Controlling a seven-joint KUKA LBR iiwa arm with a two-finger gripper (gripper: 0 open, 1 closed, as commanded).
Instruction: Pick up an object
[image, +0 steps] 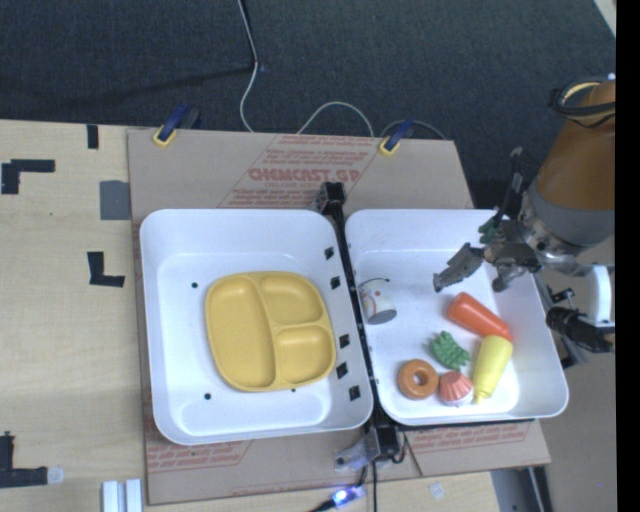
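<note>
The right bin (420, 240) holds an orange carrot (478, 315), a yellow squeeze bottle (491, 364), a green leafy toy (449, 350), a brown doughnut (416, 379), a pink cupcake (455, 386) and a small grey-and-white cup (378, 302). My gripper (480, 272) hangs over the right bin's upper right part, just above the carrot. Its two dark fingers are spread apart, one (455, 270) to the left, one (508, 275) to the right. Nothing sits between them.
The left bin (170, 250) holds a yellow divided plate (268, 330). A black divider (342, 290) with clips runs between the bins. Both bins rest on cardboard (300, 170) held by blue-and-yellow clamps. A white cable loops at the back.
</note>
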